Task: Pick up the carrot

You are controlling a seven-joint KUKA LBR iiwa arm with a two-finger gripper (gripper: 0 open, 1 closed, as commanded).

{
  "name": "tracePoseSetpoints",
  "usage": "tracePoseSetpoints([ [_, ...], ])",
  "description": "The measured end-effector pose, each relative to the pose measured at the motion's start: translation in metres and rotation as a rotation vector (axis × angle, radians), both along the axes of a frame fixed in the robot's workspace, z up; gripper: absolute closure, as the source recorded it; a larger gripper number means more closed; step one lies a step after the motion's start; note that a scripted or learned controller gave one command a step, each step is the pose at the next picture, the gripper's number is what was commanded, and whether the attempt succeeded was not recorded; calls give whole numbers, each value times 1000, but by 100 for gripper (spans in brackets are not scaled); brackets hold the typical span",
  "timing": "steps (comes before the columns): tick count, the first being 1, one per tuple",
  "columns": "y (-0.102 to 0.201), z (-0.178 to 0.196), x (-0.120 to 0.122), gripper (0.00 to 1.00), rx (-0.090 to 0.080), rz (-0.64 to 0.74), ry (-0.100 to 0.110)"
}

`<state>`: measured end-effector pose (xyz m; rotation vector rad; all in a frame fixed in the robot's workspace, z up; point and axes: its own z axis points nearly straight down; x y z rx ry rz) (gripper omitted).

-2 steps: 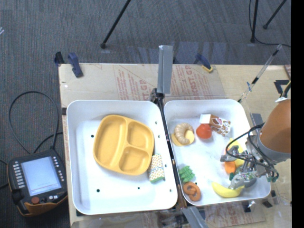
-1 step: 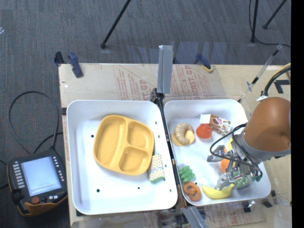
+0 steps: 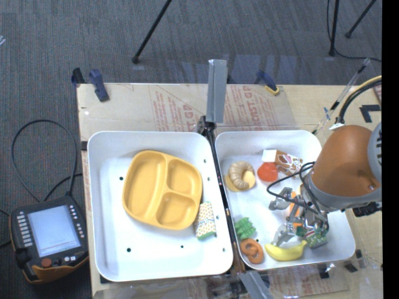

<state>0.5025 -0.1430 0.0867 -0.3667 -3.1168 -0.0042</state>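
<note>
Dark grey carpet surrounds a plywood bench (image 3: 156,108) bearing two shallow white plastic bins set side by side, with tripod legs standing on the floor beyond it and a grey handheld control pendant (image 3: 48,235) with a pale screen lying on the floor at the left.

Left bin (image 3: 103,167): holds a yellow plastic divided plate (image 3: 163,189) with three compartments, lying flat near the centre, and a small patterned green-and-white packet (image 3: 206,220) resting just beside the plate's lower right edge.

Right bin (image 3: 249,141): holds several toy foods. A tan croissant-like pastry (image 3: 240,175) lies near the bin's left wall; a round red tomato-like piece (image 3: 267,172) sits just to its right, beside a small white block (image 3: 269,156) and an orange-and-white printed carton (image 3: 289,162). Toward the lower left corner lie a green leafy vegetable piece (image 3: 244,228) and, below it, a brown ring-shaped pretzel or doughnut (image 3: 252,250). A yellow banana (image 3: 285,251) lies along the bin's lower edge.

Robot arm: the grey arm with its orange band (image 3: 343,161) reaches in from the right and hangs over the right bin. Its two-finger gripper (image 3: 294,220) points down just above the banana. A slim orange carrot (image 3: 294,213) is seen at the gripper, partly hidden by the metal fingers and wiring; whether the fingers are parted or closed, and whether they actually clasp the carrot, cannot be told from this view.
</note>
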Motion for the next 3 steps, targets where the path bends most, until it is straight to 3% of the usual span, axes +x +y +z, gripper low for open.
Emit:
tracePoseSetpoints([
  [1, 1, 10, 1, 100, 0, 5, -1],
  [2, -40, 228, 26, 100, -8, 210, -18],
  [3, -40, 222, 24, 0, -2, 209, -7],
])
